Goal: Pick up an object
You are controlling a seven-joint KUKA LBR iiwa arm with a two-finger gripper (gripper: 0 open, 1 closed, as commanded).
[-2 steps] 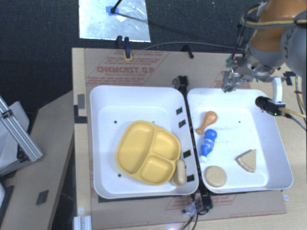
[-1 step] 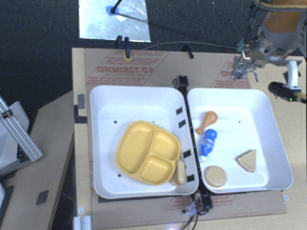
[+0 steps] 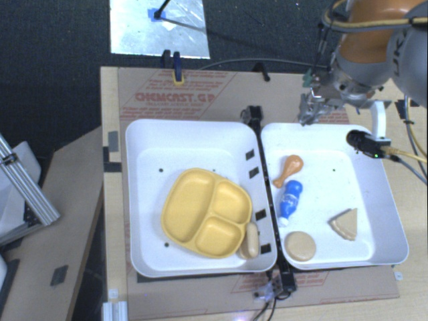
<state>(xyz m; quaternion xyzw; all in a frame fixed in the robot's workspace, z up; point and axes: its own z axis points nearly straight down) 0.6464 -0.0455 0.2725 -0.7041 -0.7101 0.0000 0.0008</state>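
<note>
My gripper [image 3: 309, 114] hangs over the far rim of the right bin [image 3: 388, 199], with nothing visible between its fingers. In that bin lie an orange drumstick-shaped toy [image 3: 289, 168], a blue bottle with a white cap [image 3: 289, 200], a round tan cookie [image 3: 300, 245] and a tan wedge like a sandwich slice [image 3: 344, 224]. The drumstick is the closest of these, below and slightly left of the gripper.
The left bin [image 3: 147, 152] holds a yellow divided plate [image 3: 206, 212] and a pale bread-like roll [image 3: 251, 240] beside it at the near right corner. A black clip [image 3: 253, 114] sits at the far end of the wall between the bins.
</note>
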